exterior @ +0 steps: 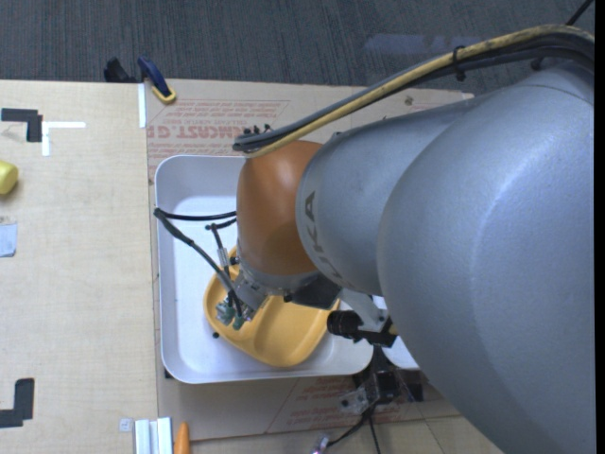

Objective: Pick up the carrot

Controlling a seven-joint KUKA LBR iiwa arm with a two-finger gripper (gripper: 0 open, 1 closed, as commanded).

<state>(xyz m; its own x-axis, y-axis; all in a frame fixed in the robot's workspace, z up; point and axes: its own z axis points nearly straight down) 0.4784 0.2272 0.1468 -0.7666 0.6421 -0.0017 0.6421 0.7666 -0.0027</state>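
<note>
Arm (454, 253): the right side of the camera view is being taken up by its grey bulk, and it is being cut off at the right and lower edges.
Orange band (274, 206): it is being seen above the wrist, over the middle of the left bin.
Gripper (230, 312): it is being held low over the near part of the left bin, against a yellow object; most of it is being hidden by the wrist, and whether it is released, clenched or grasping something cannot be told.
Left bin (175, 282): its left wall and near rim are being shown, while its right part is being covered by the arm.
Right bin: it is being hidden almost wholly behind the arm.
Yellow object (284, 339): a rounded, bowl-like shape is being seen lying in the near part of the left bin, its upper part being covered by the wrist.
Carrot: its place cannot be told with any certainty, and so neither its long axis nor the way it is pointing can be given.
Orange sliver (181, 433): it is being seen outside the bin at the lower edge, cut off and too small to be identified.
Cable (378, 88): it is being run along the top of the arm.
</note>
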